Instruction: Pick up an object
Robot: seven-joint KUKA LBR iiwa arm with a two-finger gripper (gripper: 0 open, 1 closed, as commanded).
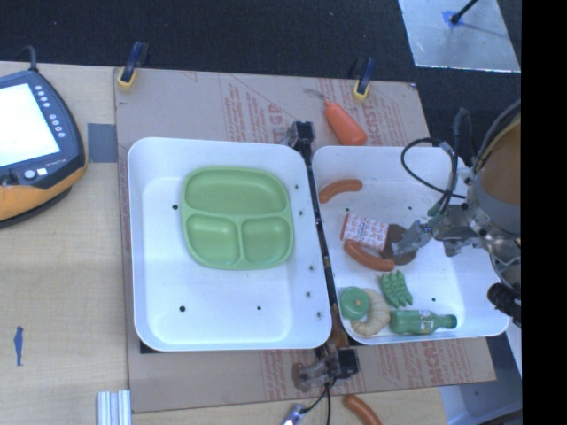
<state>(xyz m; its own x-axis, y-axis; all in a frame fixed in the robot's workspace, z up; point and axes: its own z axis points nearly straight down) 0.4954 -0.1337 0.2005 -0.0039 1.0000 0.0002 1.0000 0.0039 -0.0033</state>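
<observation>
The right bin [469, 277] holds several toy foods. A sausage [340, 189] lies near the bin's back left. A red and white carton [363, 229] is in the middle, with a second sausage [368, 257] just in front of it. Toward the front are a green leafy piece [396, 288], a green round lid [355, 303], a beige pastry [372, 319] and a green bottle [423, 322] lying on its side. My gripper [401, 242] is low in this bin, right beside the carton and the second sausage, its dark tip close to both.
The left bin [159, 317] holds a green divided plate [237, 216]. An orange carrot [344, 124] lies on the cardboard behind the right bin, and another sausage [363, 407] lies in front of it. A teach pendant [31, 144] sits far left. Black cable [425, 162] loops over the right bin.
</observation>
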